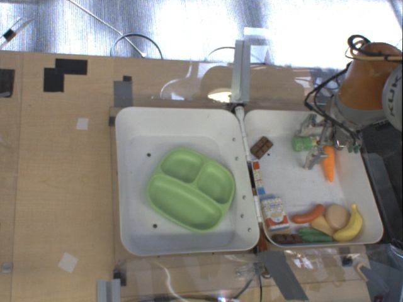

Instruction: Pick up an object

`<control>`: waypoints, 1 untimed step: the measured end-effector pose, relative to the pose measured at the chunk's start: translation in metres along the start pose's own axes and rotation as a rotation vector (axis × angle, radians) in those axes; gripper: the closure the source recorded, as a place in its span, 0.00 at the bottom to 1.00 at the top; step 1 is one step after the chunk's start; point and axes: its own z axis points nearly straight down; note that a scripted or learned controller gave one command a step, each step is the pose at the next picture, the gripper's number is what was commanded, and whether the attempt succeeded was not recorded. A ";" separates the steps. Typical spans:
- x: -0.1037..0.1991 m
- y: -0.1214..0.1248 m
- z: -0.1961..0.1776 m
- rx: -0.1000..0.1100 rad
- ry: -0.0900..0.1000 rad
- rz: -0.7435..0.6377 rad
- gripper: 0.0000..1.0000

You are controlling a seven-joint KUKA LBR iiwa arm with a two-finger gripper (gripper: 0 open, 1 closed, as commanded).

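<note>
A pale wooden bench [56, 187] sits under bright glare on a ribbed metal floor [189, 17].

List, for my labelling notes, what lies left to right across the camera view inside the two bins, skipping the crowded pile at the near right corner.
Green divided plate → chocolate piece → small carton → green object → carrot.

A robotics lab: an arm [371, 80] is reaching over two bins [126, 231] holding toy food [327, 222] on a bench [56, 187].
</note>
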 end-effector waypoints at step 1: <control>0.031 0.015 -0.001 0.001 -0.001 -0.021 0.00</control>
